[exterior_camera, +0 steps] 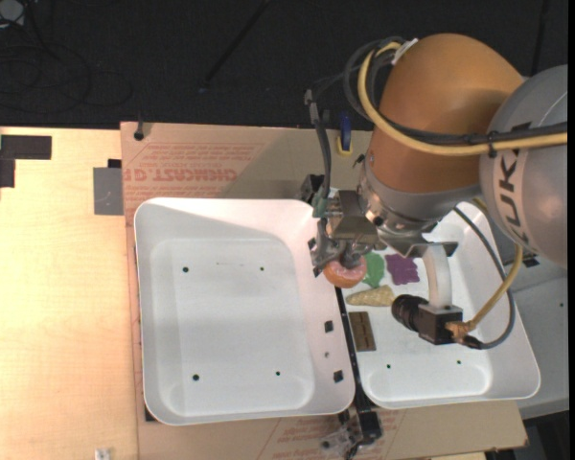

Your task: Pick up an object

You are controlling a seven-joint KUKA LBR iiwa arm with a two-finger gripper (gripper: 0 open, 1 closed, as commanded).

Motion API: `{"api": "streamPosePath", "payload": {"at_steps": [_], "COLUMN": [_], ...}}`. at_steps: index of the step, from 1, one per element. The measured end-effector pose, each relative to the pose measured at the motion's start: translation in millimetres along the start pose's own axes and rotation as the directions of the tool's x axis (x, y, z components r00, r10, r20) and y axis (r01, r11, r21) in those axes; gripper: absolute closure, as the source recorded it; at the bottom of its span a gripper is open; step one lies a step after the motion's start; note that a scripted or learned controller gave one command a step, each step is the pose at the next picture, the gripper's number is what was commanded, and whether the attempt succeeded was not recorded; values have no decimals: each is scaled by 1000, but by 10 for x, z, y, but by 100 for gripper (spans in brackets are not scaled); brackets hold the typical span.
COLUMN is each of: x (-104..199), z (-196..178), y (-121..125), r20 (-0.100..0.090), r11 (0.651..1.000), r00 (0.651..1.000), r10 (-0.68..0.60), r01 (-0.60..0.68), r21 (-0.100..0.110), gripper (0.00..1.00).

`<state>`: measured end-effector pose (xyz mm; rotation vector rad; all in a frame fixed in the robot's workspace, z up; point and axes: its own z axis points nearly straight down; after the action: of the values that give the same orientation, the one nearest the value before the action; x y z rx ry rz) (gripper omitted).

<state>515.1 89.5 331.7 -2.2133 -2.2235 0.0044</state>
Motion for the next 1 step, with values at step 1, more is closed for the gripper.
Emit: {"api": "streamPosePath", "payload": {"at_steps": [1], "x": [-442], "z": [575], "y": [-423], "r20": [3], "r11": [1000], "r00": [1000], "r10": [9], "r01": [-9], "r21": [8], "gripper": [100]}}
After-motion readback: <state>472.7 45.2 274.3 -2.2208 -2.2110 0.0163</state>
